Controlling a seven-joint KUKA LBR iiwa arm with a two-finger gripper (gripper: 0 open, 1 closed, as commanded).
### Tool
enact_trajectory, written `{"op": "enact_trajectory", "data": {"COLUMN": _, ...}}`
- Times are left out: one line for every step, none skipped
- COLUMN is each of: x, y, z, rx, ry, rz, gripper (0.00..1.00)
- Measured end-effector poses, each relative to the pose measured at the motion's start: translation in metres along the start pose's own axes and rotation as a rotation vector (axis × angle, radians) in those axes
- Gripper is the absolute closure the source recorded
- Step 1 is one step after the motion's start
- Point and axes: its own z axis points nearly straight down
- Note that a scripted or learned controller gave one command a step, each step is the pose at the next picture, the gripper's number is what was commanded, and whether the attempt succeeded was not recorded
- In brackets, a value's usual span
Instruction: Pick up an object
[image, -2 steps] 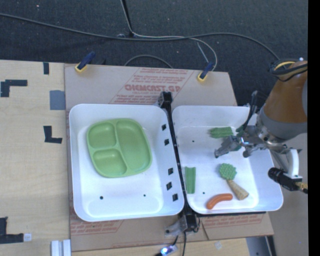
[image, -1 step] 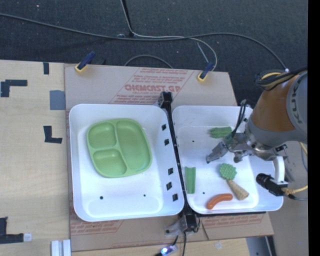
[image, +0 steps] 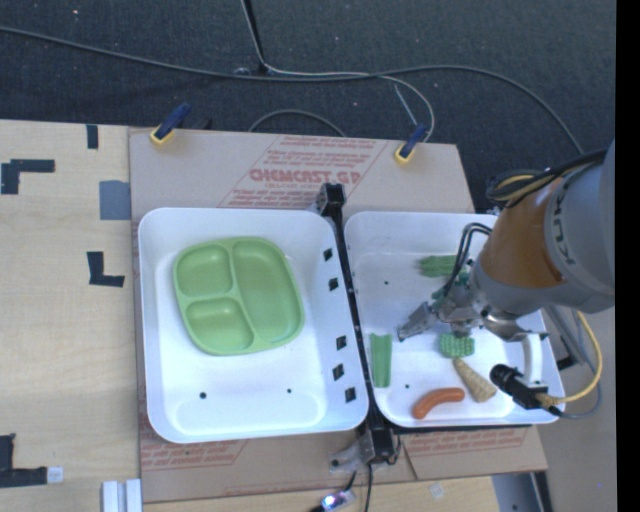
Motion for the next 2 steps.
{"op": "enact_trajectory", "data": {"x": 0.001, "y": 0.001, "z": -0.013, "rx": -0.002, "ry": 0.002, "rz": -0.001, "gripper": 1.0}}
{"op": "enact_trajectory", "data": {"x": 0.0, "y": 0.002, "z": -0.076, "rx": -0.001, "ry": 0.002, "rz": 0.0, "gripper": 1.0}}
